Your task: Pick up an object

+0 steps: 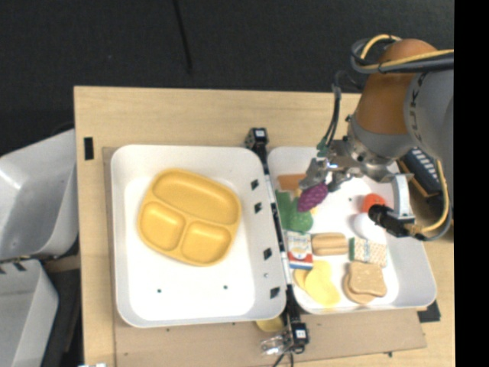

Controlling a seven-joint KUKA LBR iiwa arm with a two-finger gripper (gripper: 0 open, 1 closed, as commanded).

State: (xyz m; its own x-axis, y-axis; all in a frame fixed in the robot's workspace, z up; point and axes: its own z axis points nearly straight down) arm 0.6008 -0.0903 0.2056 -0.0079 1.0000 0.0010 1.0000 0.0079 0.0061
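Note:
My gripper (321, 179) hangs over the upper left part of the right bin (416, 277). A purple bunch of grapes (312, 197) sits right at its fingertips, pinched between them, and seems raised over a green toy vegetable (295, 214). The grey arm with its orange band comes in from the upper right. Other toy foods lie in the same bin: a brown piece (289, 180), a red-orange ball (374, 202), a bun (329, 243), a small carton (299, 252), a yellow piece (322, 282) and a bread slice (365, 280).
The left bin (130, 281) holds a yellow divided plate (188, 216). A black-and-white fitting (396, 219) of the arm sits low over the right bin's right side. A green-white packet (369, 251) lies near the bread.

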